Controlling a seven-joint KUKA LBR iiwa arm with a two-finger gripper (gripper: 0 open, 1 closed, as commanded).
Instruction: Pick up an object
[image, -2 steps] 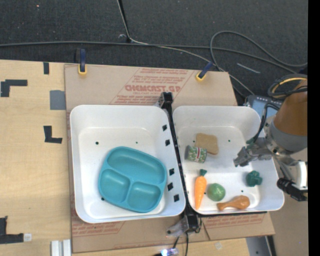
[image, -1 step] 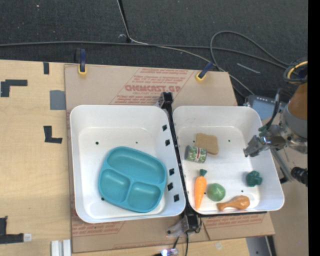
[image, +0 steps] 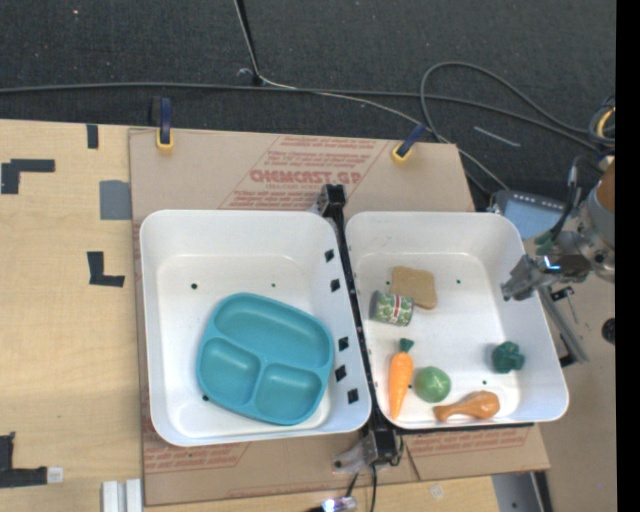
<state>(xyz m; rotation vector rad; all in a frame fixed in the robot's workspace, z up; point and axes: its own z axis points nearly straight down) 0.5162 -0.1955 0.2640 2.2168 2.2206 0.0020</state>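
Nearest the camera, along the right bin's (image: 505, 235) front wall, lay a tan drumstick-shaped toy (image: 467, 407), a green ball (image: 432, 383) and an orange carrot (image: 399, 379); a small can (image: 392, 307), a brown slab (image: 414, 286) and a dark green broccoli piece (image: 507, 356) lay further in. The left bin (image: 160, 300) held a teal divided plate (image: 265, 358). The gripper (image: 522, 281) hung over the right bin's right rim, gripping nothing visible; the state of its fingers could not be determined.
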